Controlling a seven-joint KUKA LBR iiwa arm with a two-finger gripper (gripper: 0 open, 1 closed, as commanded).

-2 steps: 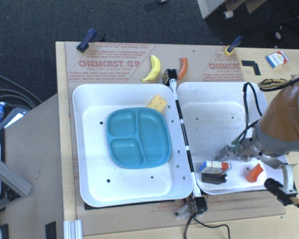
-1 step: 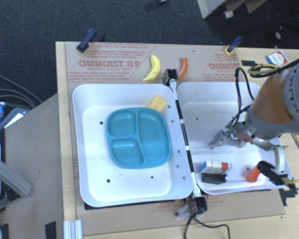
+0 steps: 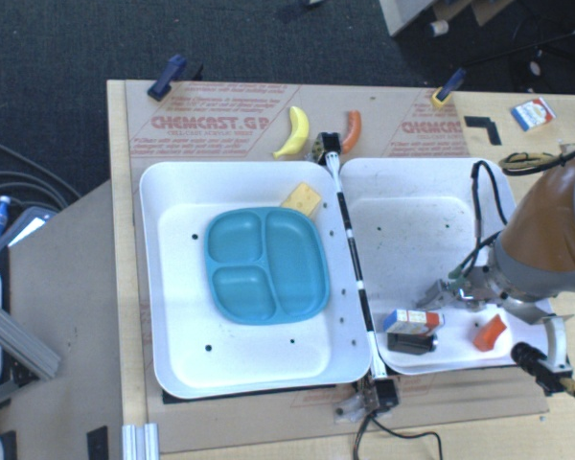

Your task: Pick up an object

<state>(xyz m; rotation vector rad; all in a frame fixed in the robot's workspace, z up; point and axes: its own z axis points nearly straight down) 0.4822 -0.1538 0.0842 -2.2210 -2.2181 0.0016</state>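
Camera view: gripper [image 3: 452,290] low in right bin [image 3: 402,185], jaws' state unreadable. Probably risks closing on nothing; small box [image 3: 412,320] and orange piece [image 3: 490,332] sit nearer.

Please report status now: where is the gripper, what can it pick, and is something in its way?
Gripper low in right bin, nothing visibly held. Nearest: small box, black block, orange piece. Nothing blocks them.

The grey arm with its orange band [image 3: 546,223] enters from three o'clock and bends down toward five o'clock, its tool [image 3: 457,288] low, pointing toward nine o'clock.
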